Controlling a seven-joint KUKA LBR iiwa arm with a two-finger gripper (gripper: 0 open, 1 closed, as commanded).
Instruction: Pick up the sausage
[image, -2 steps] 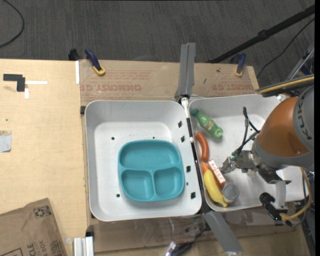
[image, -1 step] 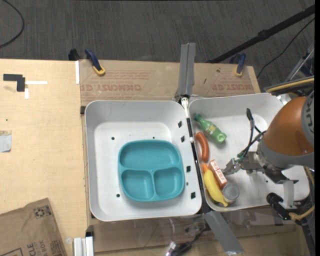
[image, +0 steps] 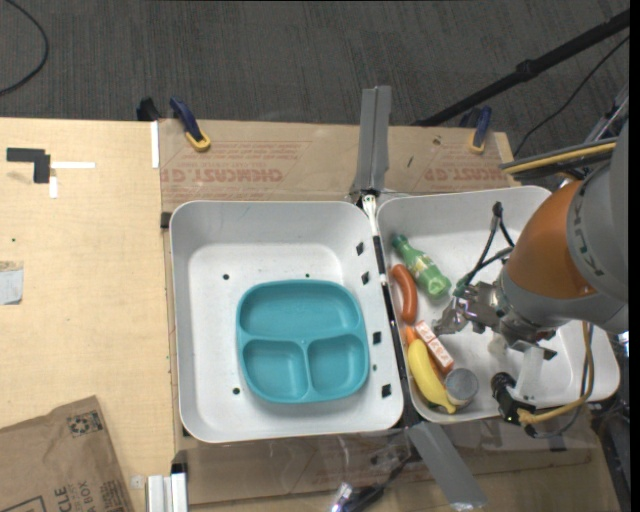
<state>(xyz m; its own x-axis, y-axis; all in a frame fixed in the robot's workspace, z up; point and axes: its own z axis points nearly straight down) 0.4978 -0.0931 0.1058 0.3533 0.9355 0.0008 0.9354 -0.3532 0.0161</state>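
The sausage (image: 404, 291) is seen in the right bin (image: 470, 210), close to its left wall, w/ its long axis running roughly top-to-bottom of the view, slightly bowed. It is reddish-orange, smooth and glossy, rounded at both ends, approx. uniform in thickness. From the pincer (image: 452, 315), the sausage lies to the view's left and a little up, near but not touching; the gap is partly taken by a small red-and-white packet (image: 434, 343) just below the sausage's lower end. A green bottle (image: 421, 267) is set just beside the sausage's upper end, tilted diagonally, and a banana (image: 426, 376) lies below, next to a small grey can (image: 461, 384). The pincer's state can't be told: the tip is small and dark against wrist hardware and cables, so nothing is claimed there; no object is seen held. The left bin (image: 200, 300) carries a teal divided plate (image: 303, 340), well apart from the action. It is judged that a short leftward shift is needed, w/ the grasp set across the sausage's short axis, and the bottle and packet are likely to crowd the approach.
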